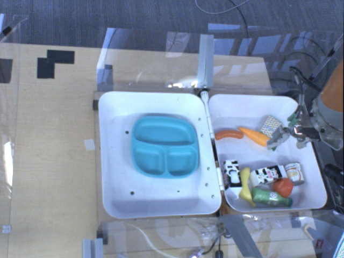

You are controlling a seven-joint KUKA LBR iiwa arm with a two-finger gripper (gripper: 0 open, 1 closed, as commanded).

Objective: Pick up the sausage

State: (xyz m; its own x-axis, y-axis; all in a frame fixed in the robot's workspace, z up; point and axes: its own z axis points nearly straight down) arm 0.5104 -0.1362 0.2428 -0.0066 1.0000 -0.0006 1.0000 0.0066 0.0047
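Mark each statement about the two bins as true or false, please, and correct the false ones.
1. The sausage lies in the right bin. True.
2. The blue tray sits in the right bin. False: it sits in the left bin.
3. The gripper holds the sausage. False: it is apart from the sausage, near the carrot's right end.
4. The carrot lies to the right of the sausage. True.
5. The sausage lies on the blue tray. False: it lies on the right bin's floor.
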